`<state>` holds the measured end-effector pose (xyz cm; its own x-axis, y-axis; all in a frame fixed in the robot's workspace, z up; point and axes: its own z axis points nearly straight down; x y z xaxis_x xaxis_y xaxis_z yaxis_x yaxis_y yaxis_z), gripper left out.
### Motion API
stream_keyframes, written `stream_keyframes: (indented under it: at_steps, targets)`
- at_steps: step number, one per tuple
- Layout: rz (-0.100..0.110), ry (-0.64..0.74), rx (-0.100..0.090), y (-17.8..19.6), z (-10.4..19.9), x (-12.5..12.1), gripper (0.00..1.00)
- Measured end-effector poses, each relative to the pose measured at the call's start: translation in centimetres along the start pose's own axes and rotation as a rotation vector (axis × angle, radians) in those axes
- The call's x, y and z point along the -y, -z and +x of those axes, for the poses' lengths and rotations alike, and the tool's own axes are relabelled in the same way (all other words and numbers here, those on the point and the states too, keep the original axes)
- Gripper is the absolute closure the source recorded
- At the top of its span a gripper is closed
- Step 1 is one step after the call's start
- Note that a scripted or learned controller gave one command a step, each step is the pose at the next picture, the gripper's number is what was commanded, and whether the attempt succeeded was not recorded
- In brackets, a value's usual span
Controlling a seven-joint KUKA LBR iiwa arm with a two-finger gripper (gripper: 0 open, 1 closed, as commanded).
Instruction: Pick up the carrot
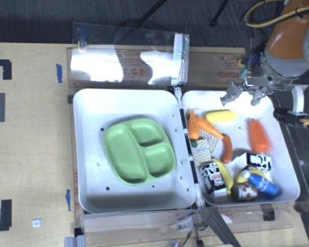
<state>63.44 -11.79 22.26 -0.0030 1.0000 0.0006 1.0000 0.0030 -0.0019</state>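
A pointed orange carrot [194,125] lies at the left wall of the right bin [288,158], tip toward the back. A second orange tapered piece [212,129] rests against it on the right. A stubby, rounded orange item [258,136] lies further right. My gripper [243,95] hovers over the back of the right bin, open, nothing between its fingers. It is behind and to the right of the carrot, apart from it, just past a yellow item [220,117].
Also in the right bin are a brown sausage [227,147], banana [225,173], two black-and-white cartons [211,177], a can [245,192], a blue bottle [263,185] and a patterned cloth [203,145]. A green divided plate [139,151] sits in the left bin [87,117].
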Motion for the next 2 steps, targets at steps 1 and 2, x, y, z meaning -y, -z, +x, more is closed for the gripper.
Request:
stream_keyframes:
  at_steps: [1, 2]
  targets:
    - [-0.001, -0.085, 0.0, -10.2, 0.1, 1.6, 0.0]
    - [-0.004, -0.306, 0.001, -3.8, 4.1, 2.1, 0.0]
